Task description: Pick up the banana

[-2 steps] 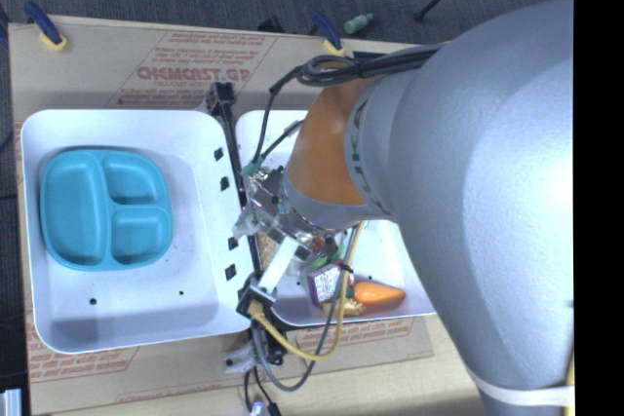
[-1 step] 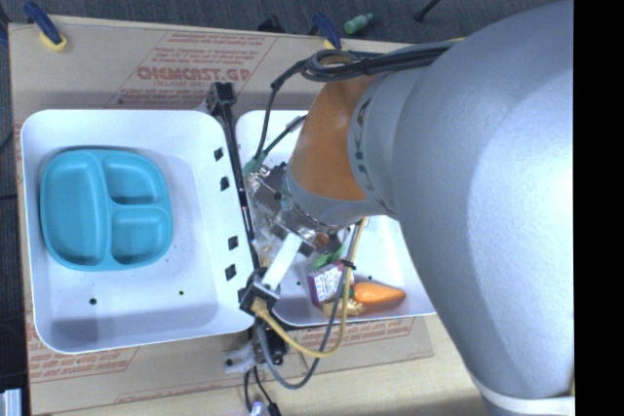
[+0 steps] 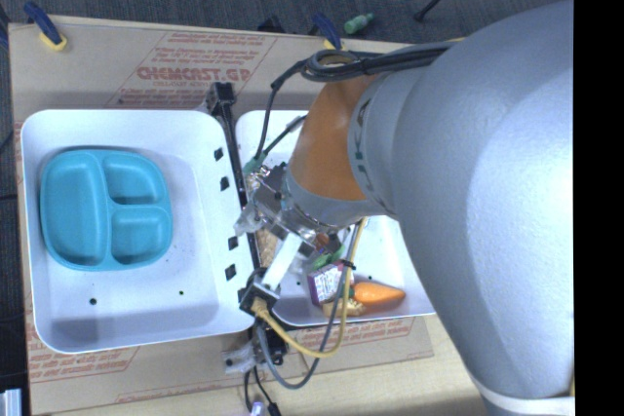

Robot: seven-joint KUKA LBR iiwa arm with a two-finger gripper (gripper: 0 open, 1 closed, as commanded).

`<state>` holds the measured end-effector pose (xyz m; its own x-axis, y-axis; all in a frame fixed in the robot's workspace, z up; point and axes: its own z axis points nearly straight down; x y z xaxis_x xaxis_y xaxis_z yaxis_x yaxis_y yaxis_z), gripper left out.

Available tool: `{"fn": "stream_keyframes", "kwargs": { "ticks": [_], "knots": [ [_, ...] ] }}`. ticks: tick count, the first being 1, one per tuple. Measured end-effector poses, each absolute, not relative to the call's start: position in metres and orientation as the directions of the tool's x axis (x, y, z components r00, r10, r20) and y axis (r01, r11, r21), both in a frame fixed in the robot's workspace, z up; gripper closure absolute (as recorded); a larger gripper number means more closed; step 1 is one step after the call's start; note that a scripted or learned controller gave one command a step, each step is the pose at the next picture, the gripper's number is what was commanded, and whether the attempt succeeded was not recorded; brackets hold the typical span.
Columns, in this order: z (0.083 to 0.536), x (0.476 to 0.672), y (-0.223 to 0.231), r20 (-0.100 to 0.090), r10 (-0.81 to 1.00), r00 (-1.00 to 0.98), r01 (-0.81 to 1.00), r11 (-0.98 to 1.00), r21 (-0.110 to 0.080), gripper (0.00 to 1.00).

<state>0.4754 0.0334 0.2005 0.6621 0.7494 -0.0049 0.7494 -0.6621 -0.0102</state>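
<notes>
My arm reaches over the right bin point(image 3: 414, 307) and covers most of its floor. The gripper point(image 3: 292, 234) hangs low over that bin's left side, close to the wall between the two bins. At the bin's front edge lie an orange carrot-shaped piece point(image 3: 378, 293) and a purple object point(image 3: 325, 284), both just right of the gripper. A small yellow bit point(image 3: 353, 308) shows under the carrot piece; I cannot tell whether it is the banana or the cable. Nothing is visibly held.
The left bin point(image 3: 195, 297) holds a blue divided plate point(image 3: 105, 207) on its left half. A small green item point(image 3: 256, 167) sits at the right bin's left rim. Cardboard lies under both bins, with blue clamps point(image 3: 47, 24) at the back.
</notes>
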Motion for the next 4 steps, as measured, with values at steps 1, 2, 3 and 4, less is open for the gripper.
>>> {"fn": "stream_keyframes", "kwargs": {
  "ticks": [1,2,3,4],
  "knots": [
    [0.201,0.475,0.033,-0.005,0.749,0.662,0.749,-0.662,-0.010,0.00],
    [0.201,0.475,0.033,-0.005,0.749,0.662,0.749,-0.662,-0.010,0.00],
    [0.246,0.497,0.032,-0.001,0.944,0.329,0.944,-0.329,-0.003,0.00],
    [0.324,0.489,-0.041,-0.001,0.977,0.214,0.977,-0.214,-0.002,0.00]
  ]
}}
